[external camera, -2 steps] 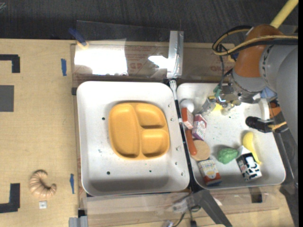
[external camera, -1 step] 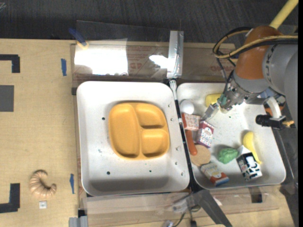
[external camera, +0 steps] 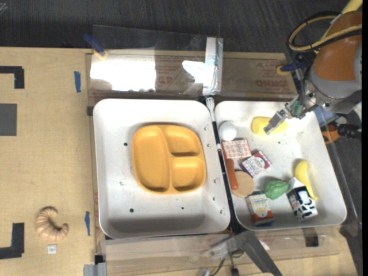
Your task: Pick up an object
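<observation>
Just right of the yellow piece (external camera: pixel 264 123), I see my gripper (external camera: pixel 273 121) touching it; grip state unclear. It may slip toward the egg (external camera: pixel 228 131).

Dark grey carpet floor (external camera: pixel 172 4) beyond my pale wooden bench (external camera: pixel 40 154), blue tape marks (external camera: pixel 77 80), bright glare on clear plastic sheet (external camera: pixel 149 68)

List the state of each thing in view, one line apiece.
gripper: low over the right bin's far end, at the yellow piece.
yellow piece: lying in the right bin, not lifted.
divided yellow plate: flat in the left bin.
small carton: on its side, near edge of the right bin.
croissant: on the bench.
</observation>
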`<state>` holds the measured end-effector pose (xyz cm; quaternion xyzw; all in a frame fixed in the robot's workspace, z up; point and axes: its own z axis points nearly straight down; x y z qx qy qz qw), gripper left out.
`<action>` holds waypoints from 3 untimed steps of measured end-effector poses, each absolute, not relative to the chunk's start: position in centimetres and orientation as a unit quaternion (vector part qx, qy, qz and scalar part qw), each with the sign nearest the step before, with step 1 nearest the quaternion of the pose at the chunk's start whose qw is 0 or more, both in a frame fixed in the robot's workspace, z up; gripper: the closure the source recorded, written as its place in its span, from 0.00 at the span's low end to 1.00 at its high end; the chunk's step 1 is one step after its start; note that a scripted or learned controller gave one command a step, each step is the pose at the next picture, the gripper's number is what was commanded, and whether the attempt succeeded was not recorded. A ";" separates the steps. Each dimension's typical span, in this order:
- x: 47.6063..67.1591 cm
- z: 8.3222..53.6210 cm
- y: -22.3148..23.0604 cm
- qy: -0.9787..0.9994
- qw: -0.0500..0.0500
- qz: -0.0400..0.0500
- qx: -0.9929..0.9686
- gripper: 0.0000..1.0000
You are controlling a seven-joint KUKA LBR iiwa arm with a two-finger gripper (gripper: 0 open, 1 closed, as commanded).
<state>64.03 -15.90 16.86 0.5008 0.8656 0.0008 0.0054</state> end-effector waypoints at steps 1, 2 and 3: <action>65.8 10.3 -15.9 0.825 0.005 0.002 0.565 0.00; 63.3 8.6 -17.0 0.736 0.000 0.001 0.677 0.00; 55.2 13.7 -17.0 0.677 -0.001 0.000 0.736 0.00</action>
